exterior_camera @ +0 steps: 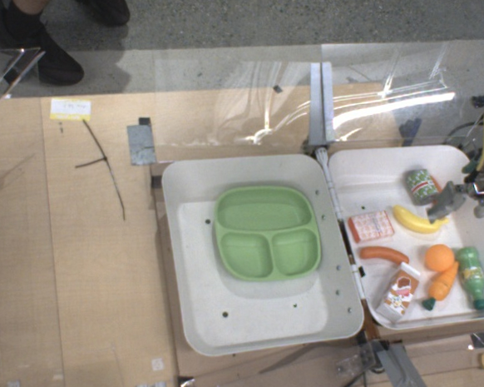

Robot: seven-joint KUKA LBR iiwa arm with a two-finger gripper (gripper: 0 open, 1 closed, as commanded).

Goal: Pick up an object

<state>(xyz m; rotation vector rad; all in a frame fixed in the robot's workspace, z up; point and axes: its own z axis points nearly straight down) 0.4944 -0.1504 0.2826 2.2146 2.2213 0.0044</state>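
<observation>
Jaws (444, 202) hang low at the right bin's (365, 166) three o'clock edge, just beside the banana (414, 220); apart or together, I cannot tell. I count one each: can (421, 184), red packet (370, 225), sausage (383, 254), orange (438, 257), carrot (442, 284), green bottle (472, 274), carton (399, 293). Left bin (189, 259): one green tray (267, 231).

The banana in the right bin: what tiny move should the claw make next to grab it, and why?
Probably a short descent onto the banana. The gripper hangs at the fruit's right end, nothing visibly between its fingers, with the can close behind.
</observation>
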